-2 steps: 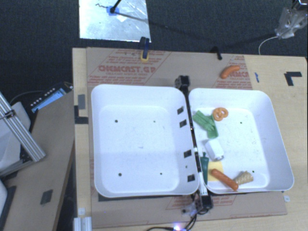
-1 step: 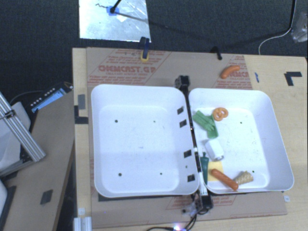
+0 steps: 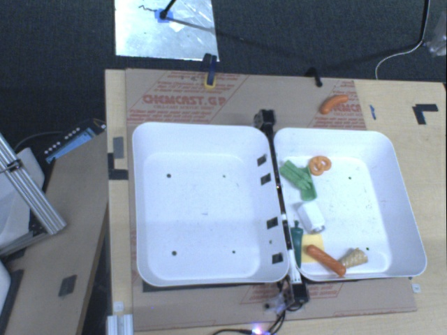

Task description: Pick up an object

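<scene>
The right bin [image 3: 377,187] holds several small items along its left side. A green leafy piece [image 3: 297,175] lies near the divider, with an orange pretzel [image 3: 320,165] just to its right. Below them sits a white cylinder [image 3: 311,216]. A dark green pepper-like piece [image 3: 297,243] lies against the bin's left wall. A yellow block [image 3: 314,240] rests under an orange carrot [image 3: 325,259], and a tan cone [image 3: 354,257] lies to the carrot's right.
The left bin [image 3: 202,201] stands beside the right one, joined by black clips [image 3: 271,180]. An orange sausage-shaped item [image 3: 334,103] lies on the cardboard behind the right bin. A yellow clamp [image 3: 209,81] sits at the board's back edge. A metal frame [image 3: 28,194] stands at the left.
</scene>
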`<state>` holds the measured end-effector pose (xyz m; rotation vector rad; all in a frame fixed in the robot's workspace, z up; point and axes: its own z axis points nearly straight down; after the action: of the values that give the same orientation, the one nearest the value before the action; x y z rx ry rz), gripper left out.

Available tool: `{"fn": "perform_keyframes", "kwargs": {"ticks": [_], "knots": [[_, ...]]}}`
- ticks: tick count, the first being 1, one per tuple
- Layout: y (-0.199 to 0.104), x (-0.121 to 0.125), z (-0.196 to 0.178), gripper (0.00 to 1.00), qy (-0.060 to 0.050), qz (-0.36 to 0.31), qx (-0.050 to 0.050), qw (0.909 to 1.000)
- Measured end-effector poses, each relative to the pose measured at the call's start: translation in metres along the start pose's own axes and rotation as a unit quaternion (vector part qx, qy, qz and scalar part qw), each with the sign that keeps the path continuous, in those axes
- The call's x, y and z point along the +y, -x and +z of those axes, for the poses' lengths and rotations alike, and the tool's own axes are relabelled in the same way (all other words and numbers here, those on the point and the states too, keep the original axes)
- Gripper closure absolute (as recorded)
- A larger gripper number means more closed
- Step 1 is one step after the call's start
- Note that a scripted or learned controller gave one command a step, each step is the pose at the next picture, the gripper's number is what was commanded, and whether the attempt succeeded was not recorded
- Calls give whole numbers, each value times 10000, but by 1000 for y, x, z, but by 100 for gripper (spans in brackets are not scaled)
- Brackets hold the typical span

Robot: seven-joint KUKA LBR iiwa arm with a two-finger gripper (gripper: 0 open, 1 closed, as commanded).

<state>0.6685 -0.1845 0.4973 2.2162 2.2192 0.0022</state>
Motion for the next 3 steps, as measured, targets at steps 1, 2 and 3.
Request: {"fn": "perform_keyframes", "kwargs": {"ticks": [1, 2, 3], "knots": [[1, 0, -13, 100, -1, -9, 2, 10000], [-10, -48, -16, 100, -8, 1, 14, 10000], [23, -3, -40, 100, 15, 4, -11, 10000]]}}
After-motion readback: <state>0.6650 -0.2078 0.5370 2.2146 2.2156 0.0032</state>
